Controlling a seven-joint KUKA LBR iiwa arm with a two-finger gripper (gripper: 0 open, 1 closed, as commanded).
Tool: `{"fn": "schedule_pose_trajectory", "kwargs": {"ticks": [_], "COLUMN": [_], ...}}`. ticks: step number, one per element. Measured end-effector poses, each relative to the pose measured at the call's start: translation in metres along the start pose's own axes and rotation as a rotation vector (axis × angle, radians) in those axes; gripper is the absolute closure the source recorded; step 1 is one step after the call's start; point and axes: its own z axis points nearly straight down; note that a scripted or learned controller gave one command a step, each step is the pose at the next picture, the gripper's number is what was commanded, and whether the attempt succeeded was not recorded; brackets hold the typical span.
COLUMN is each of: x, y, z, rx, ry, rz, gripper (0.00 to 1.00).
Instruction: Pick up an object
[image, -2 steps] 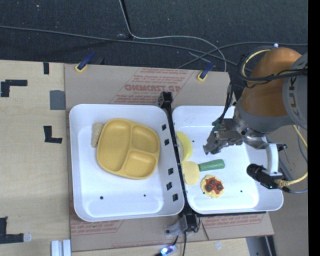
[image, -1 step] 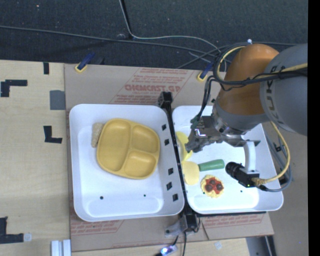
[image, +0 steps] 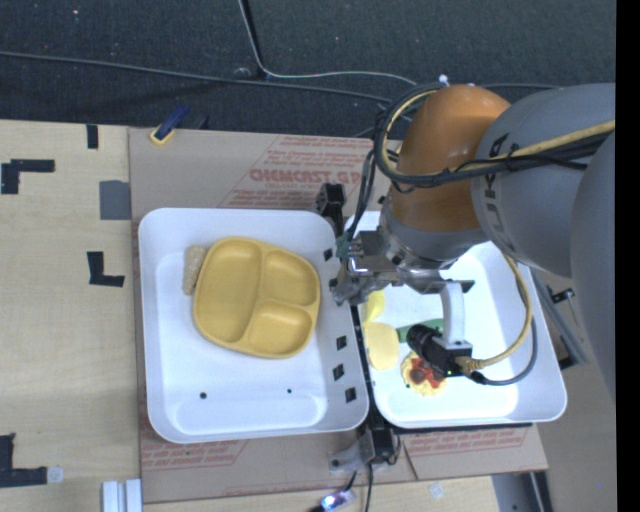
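Cardboard sheeting with red print lies under two white bins on a pale bench top. The landmark is the yellow divided plate, which sits in the left bin, toward that bin's far half, with three compartments facing up.

Nearest the camera and right of the plate, in the right bin, lies a small red and yellow object. Just beyond it, closer to the plate, is a pale yellow rounded object, with a bit of green beside it.

The gripper hangs just off the plate's right edge, over the seam between the bins, under the grey arm and its orange band. Its state cannot be told from here, and nothing can be seen held in it.

A tan spongy piece is tucked against the plate's left rim. Beyond the plate, past the cardboard, a dark floor carries a thin cable.
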Motion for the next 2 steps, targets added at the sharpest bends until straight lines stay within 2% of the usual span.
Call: {"fn": "schedule_pose_trajectory", "kwargs": {"ticks": [1,2], "x": [0.0456,0.0433], "y": [0.0050,0.0050], "z": [0.0081,0.0077], "rx": [0.001,0.001], "ry": [-0.001,-0.002], "rz": [0.002,0.005], "gripper": [1.00,0.00]}}
